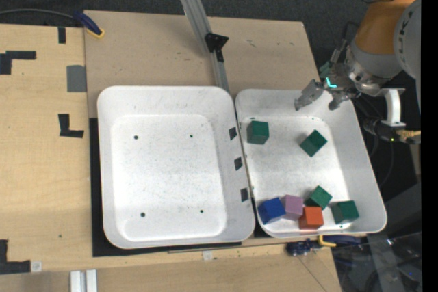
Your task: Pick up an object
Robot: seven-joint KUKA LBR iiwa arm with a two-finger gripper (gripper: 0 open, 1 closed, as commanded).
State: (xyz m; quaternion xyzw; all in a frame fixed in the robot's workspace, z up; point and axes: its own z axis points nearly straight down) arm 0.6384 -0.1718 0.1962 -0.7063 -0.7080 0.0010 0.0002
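Gripper [320, 96] hung over the far right corner of the right bin [274, 100], fingers spread apart, nothing between them. The arm [383, 31] came in from the right, wrist tilted so the fingers pointed down and inward toward the bin floor.

All candidate objects sat in the right bin. Two green cubes lay apart in its upper half: one [257, 132] near the divider side, the other [313, 143] tilted, just below the gripper and probably the easiest target since it stood clear of neighbours. A cluster crowded the near edge: blue cube [272, 209], purple cube [293, 205], orange cube [313, 217], and two more green cubes [319, 197] [345, 210], touching or nearly so, leaving poor finger room.

Left bin [168, 99] held no blocks. Nothing lifted yet.
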